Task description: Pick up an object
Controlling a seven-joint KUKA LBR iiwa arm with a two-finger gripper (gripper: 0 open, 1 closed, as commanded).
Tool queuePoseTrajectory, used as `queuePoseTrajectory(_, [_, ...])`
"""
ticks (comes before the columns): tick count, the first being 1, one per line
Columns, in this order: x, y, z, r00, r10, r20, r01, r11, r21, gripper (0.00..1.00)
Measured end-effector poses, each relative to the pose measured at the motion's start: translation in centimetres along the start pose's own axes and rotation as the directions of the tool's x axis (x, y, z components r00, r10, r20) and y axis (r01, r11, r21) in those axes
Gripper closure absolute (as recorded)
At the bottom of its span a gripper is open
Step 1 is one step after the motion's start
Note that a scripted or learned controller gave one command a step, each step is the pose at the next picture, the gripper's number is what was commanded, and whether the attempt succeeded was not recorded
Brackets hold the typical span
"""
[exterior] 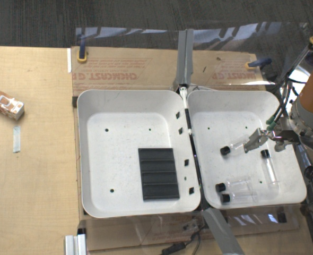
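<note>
Pincer: the grey two-finger pincer (253,141) reaches in from the right over the right-hand shallow white bin (284,102); whether its fingers are open or closed cannot be told.
Nearest object: a clear plastic tube with a black cap (233,146) lies just left of the pincer tip, cap end pointing away from it; contact cannot be made out.
Second tube: a clear plastic tube with a black cap (269,167), just below and right of the pincer, lying roughly upright in the view.
Paired tubes: two clear black-capped tubes (236,191) side by side, well below the pincer near the bin's front wall.
Left bin: a black ribbed rectangular block (158,173) in the left-hand white bin (93,102), well left of the pincer.
Surface: a small orange-and-white carton (7,104) far left on the wooden surface (29,195).
</note>
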State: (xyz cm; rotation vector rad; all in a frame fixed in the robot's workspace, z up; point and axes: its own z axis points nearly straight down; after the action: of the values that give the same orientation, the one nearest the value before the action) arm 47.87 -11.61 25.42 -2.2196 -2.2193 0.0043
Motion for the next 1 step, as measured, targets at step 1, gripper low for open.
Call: queuePoseTrajectory(1, [-7.06, -0.14, 6.98, 1.0, -0.007, 0.0, 0.007, 1.0, -0.001, 0.0])
